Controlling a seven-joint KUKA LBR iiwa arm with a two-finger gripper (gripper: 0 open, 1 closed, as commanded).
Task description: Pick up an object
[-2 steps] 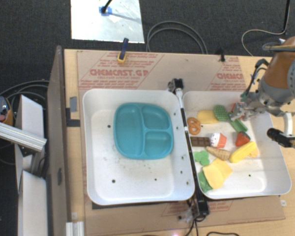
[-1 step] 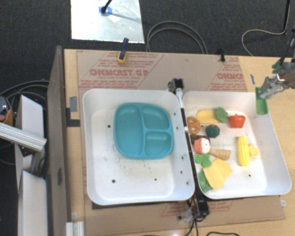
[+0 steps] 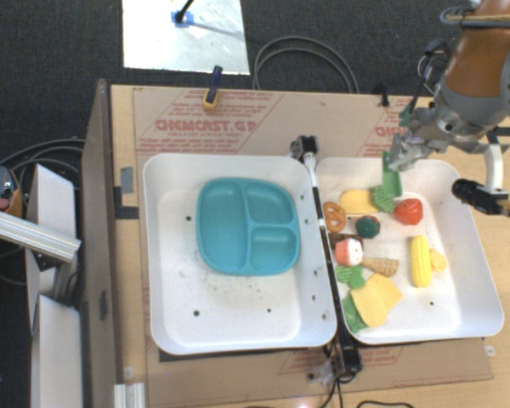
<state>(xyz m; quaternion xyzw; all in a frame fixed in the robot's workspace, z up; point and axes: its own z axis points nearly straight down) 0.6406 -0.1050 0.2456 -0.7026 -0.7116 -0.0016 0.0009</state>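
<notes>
Where the tool (image 3: 401, 161) hangs over the right bin (image 3: 476, 253), a flat green piece (image 3: 391, 183) sits pinched between its fingers, dangling upright above a ridged green toy (image 3: 382, 199) beside the tomato (image 3: 409, 212).

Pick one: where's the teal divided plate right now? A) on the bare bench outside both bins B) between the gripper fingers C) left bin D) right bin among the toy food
C: the teal divided plate lies flat on the floor of the left bin, while the toy food, such as the corn cob, sits in the right bin.
</notes>
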